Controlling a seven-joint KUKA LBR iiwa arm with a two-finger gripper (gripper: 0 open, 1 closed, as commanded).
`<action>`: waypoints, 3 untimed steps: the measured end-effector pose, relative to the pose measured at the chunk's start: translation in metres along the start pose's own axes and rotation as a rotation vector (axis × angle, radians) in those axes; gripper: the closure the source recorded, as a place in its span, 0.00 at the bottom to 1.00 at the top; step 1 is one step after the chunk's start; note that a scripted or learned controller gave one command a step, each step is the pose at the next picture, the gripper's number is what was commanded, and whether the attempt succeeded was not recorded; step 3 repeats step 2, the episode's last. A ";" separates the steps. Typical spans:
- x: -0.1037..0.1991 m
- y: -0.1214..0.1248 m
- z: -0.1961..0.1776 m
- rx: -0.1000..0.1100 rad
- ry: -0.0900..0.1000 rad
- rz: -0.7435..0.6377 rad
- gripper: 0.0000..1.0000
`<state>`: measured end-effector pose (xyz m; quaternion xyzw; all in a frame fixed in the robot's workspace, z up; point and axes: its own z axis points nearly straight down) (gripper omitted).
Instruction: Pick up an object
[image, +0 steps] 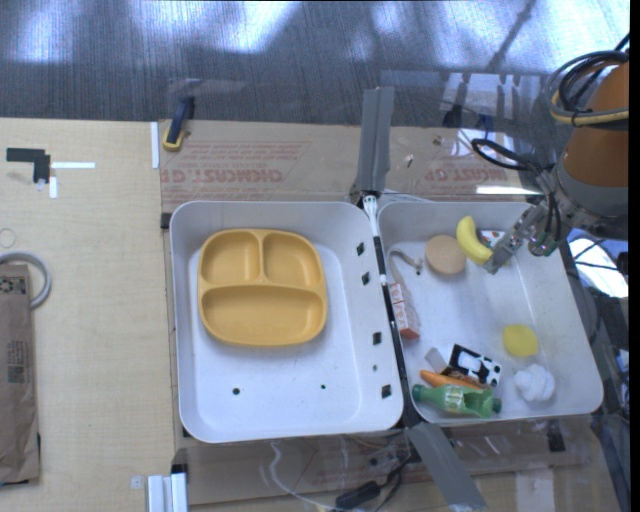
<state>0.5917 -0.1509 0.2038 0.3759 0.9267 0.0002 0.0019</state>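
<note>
Green bottle lies beside carrot, white ball.

Grey arm, orange band, black looping cables, metallic gripper

The divided plate is yellow, like the banana. The bottle is green. Both bins are white.

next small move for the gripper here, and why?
Probably a short move toward the view's left and down onto the banana. The gripper sits at the banana's right end in the right bin, nothing visibly between its fingers, so it is the closest target. The round tan piece lies just left, so keep the approach short.
</note>
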 end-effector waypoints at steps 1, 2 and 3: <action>0.025 0.040 0.009 0.003 0.002 0.228 1.00; 0.092 0.074 0.001 0.004 0.003 0.369 1.00; 0.092 0.074 0.001 0.004 0.003 0.369 1.00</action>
